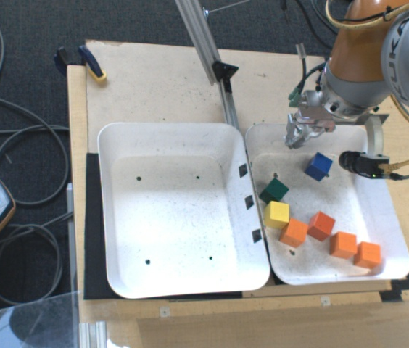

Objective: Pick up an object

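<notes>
End effector (296,138) hovers over the right bin's (393,227) far end, nothing visibly between its fingers, grip state unclear. Blue cube (319,166) sits just beside it, nearest candidate; other cubes cluster farther off.

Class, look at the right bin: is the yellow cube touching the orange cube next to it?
Touching. The camera view shows the yellow cube with its lower right corner meeting the orange cube, no white bin floor visible between them.

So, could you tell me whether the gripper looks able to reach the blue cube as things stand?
Probably yes. The gripper hangs over the right bin, close to the blue cube, which sits apart from the other blocks with nothing over it.
</notes>
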### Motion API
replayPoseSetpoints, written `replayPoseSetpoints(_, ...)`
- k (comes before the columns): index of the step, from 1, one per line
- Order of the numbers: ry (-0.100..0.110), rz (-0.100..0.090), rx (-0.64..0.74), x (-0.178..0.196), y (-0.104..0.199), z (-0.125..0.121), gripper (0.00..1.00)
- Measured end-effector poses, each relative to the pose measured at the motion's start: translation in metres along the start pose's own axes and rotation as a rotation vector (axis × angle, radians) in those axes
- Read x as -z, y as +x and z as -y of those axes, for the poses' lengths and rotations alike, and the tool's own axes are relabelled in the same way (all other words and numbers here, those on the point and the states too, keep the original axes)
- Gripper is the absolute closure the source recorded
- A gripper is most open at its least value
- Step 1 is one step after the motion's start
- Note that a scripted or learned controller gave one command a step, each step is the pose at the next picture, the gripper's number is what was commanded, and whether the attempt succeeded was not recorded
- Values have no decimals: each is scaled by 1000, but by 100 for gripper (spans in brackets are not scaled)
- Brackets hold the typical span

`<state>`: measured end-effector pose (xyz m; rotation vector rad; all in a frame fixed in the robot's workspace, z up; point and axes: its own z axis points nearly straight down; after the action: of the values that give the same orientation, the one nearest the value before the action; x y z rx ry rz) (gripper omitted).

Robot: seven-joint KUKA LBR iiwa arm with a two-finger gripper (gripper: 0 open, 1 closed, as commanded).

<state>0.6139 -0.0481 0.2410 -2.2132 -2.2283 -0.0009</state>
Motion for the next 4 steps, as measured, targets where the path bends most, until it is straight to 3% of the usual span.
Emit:
replayPoseSetpoints(2,-2,-1,1,12,99,-39,100)
replayPoseSetpoints(3,-1,0,-2,-1,137,-57,100)
replayPoseSetpoints(4,-1,2,-5,0,141,-57,100)
